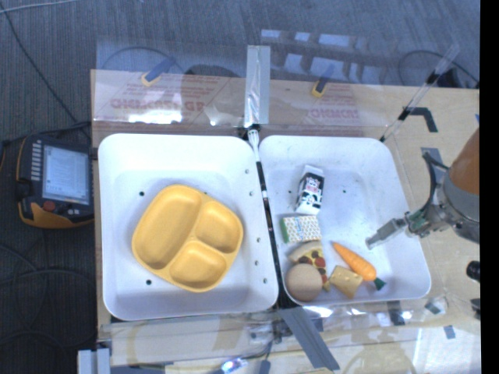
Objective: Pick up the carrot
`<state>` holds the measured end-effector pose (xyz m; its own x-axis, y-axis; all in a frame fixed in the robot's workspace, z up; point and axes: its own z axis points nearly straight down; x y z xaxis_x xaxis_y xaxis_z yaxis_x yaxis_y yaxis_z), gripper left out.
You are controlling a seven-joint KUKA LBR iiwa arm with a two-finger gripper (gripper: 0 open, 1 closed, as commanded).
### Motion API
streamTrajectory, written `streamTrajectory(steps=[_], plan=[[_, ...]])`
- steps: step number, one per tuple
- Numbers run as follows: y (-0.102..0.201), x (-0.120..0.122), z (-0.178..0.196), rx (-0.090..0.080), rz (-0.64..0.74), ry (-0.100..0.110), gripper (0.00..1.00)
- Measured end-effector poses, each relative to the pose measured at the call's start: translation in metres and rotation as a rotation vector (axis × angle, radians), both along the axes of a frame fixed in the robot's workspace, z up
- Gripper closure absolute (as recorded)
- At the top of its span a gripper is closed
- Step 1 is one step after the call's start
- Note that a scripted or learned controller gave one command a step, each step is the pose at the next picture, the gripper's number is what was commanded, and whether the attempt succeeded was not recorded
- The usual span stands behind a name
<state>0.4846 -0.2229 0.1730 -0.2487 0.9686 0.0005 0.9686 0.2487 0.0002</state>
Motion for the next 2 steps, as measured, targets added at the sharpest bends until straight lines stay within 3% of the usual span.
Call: streamTrajectory(steps=[1, 2], plan=[[0.058, 0.002, -0.083, -0.006, 0.144, -0.009, 0.0], [0.06, 0.006, -0.071, -0.005, 0.146, -0.018, 1.0]])
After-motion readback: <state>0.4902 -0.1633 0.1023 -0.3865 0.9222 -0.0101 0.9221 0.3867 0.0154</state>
